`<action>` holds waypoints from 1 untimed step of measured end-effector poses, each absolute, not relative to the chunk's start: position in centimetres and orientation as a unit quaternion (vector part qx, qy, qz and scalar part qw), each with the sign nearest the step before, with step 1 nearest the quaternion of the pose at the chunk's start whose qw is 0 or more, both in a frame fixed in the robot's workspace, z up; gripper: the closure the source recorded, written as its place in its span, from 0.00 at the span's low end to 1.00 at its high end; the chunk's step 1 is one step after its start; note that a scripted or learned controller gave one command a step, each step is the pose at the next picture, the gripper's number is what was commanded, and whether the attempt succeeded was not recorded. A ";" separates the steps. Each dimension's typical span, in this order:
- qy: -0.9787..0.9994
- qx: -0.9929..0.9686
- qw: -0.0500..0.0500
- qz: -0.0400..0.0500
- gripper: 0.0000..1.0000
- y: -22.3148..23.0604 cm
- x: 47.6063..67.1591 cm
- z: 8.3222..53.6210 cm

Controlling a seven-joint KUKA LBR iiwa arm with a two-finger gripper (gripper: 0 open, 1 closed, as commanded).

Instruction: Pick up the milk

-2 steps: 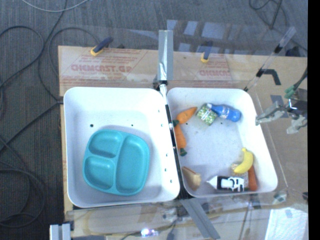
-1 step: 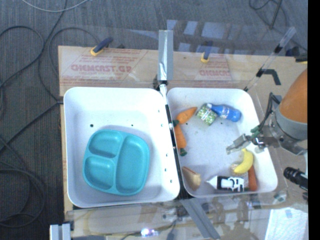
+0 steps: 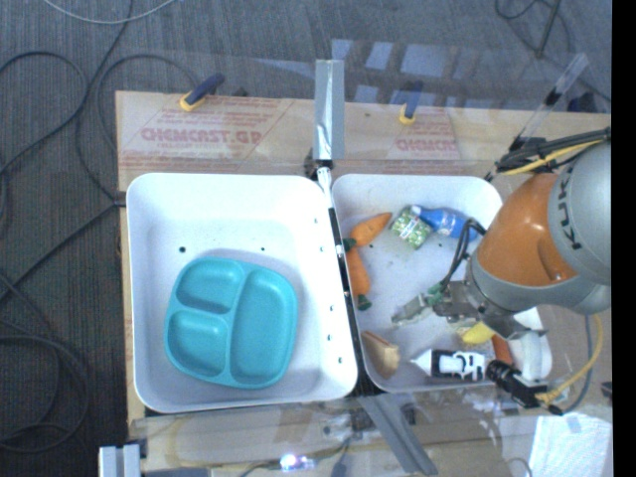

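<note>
The milk (image 3: 452,364) looks like a small white bottle with a black label. It lies on its side near the front edge of the right bin (image 3: 487,195). My gripper (image 3: 419,306) reaches in from the right under the orange wrist band. It hangs low over the middle of the right bin, just above and left of the milk. Nothing shows in its grasp.
The right bin also holds a carrot (image 3: 370,229), a second orange piece (image 3: 359,278), a green-and-white packet (image 3: 409,227), a blue item (image 3: 443,221), a tan bread-like piece (image 3: 383,351), and yellow (image 3: 477,334) and red (image 3: 503,349) bits under the arm. A teal divided plate (image 3: 234,321) lies in the left bin (image 3: 159,207).
</note>
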State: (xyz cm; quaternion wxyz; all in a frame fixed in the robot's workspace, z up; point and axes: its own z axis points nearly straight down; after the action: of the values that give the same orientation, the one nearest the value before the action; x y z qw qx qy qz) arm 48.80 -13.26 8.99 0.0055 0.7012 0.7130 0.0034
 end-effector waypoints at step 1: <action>0.733 0.680 0.004 0.004 0.00 -15.9 48.8 9.0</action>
State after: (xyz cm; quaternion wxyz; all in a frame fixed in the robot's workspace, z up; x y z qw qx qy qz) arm 48.79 -15.93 8.98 0.0045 0.6804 0.7328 0.0038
